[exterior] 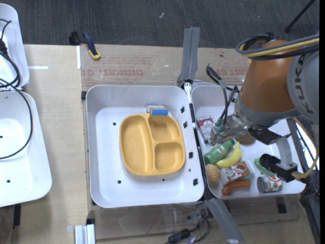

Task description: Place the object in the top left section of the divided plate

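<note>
A dark grey carpet floor [152, 9] runs along the top, and below it lies the pale wooden surface [61, 85], with red-printed tape [129, 67] whose lettering reads reversed and is not clear. The left bin [96, 151] holds a yellow divided plate [151, 144], with a small blue and white box [158, 110] touching its far rim. The arm [277, 80], lettered "KU" on its grey housing, hangs over the right bin [299, 184]. Its hand [221, 131] sits just above a green bottle [220, 150] and a banana [230, 156]; whether it is open or closed I cannot tell. Nearby lie a red-labelled packet [205, 127], a small carton [236, 171], a can [269, 184], a sausage [236, 186] and a corn cob [212, 173].
</note>
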{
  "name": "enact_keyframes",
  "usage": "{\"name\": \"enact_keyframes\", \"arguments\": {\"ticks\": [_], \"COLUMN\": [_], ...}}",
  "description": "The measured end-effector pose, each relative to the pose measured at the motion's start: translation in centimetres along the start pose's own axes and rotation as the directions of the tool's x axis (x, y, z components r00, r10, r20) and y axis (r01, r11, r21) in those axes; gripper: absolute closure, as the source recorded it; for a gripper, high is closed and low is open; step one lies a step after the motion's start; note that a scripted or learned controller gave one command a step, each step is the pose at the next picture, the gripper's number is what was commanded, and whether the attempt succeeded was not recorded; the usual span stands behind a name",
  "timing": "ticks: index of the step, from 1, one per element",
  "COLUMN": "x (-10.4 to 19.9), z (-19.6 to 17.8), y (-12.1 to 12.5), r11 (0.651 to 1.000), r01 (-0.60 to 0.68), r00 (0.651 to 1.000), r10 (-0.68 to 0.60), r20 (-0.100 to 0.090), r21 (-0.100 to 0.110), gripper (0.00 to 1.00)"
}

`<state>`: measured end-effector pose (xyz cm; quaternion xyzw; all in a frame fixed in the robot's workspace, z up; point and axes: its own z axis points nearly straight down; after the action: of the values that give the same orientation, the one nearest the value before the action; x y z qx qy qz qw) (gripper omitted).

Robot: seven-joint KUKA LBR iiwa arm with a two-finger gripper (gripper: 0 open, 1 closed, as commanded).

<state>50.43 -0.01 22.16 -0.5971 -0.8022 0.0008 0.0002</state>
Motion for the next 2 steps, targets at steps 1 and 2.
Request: {"name": "enact_keyframes", "arguments": {"ticks": [1,2], "x": [-5.0,-7.8], "z": [-13.1,-13.6], "y": [-2.1,-5.1], "r11": [0.97,0.821], "r01": [-0.243,-0.571], "r00": [0.97,0.821], "r10": [0.243,0.571], "r20": [0.002,0.002], "r21": [0.0,0.001], "gripper": [1.0,1.0]}}
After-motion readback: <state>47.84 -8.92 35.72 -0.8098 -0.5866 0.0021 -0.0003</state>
